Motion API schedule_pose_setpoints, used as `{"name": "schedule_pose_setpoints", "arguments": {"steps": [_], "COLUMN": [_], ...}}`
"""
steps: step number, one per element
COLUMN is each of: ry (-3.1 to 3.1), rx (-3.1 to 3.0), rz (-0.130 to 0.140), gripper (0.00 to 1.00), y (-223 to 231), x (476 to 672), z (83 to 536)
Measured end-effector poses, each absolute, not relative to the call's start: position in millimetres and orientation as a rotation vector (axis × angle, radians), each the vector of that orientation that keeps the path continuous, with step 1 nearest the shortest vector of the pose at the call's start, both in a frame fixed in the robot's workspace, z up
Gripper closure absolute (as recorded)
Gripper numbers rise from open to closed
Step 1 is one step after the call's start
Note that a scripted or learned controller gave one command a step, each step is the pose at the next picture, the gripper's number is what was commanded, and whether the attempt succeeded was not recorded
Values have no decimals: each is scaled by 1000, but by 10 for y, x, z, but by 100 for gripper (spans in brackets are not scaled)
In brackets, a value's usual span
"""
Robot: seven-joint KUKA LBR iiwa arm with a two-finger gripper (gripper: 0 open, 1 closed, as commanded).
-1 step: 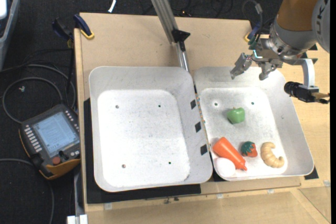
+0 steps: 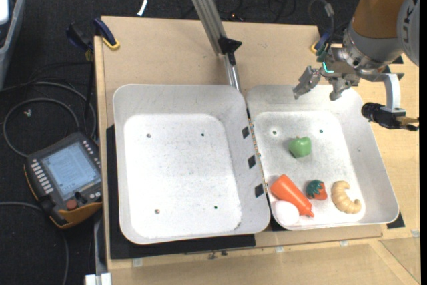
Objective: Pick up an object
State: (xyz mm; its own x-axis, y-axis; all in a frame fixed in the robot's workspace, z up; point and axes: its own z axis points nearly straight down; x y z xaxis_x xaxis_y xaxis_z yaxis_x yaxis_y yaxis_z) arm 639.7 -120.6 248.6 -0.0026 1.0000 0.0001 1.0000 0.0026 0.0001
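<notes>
Five items lie in the right bin (image 2: 373, 150): green pepper (image 2: 300, 146) mid-bin; carrot (image 2: 291, 193), white egg (image 2: 287, 213), strawberry (image 2: 316, 189) and croissant (image 2: 346, 197) along its near edge. Gripper (image 2: 319, 89) hangs above the bin's far edge, fingers apart and holding nothing, well apart from the pepper. Left bin (image 2: 133, 110) adjoins.

Pretty clearly a robotics lab: an industrial arm (image 2: 383, 3) over a plywood table (image 2: 167, 50), a teach pendant (image 2: 63, 173) lying on dark carpet, loose cables (image 2: 40, 103) everywhere, and an aluminium camera pole (image 2: 203, 0) clamped at the table.
</notes>
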Motion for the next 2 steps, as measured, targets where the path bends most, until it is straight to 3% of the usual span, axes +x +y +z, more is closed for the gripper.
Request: {"name": "schedule_pose_setpoints", "arguments": {"steps": [2], "ry": [2223], "rx": [2225], "rz": [-5], "gripper": [0], "y": [-1269], "x": [6436], "z": [1475]}}
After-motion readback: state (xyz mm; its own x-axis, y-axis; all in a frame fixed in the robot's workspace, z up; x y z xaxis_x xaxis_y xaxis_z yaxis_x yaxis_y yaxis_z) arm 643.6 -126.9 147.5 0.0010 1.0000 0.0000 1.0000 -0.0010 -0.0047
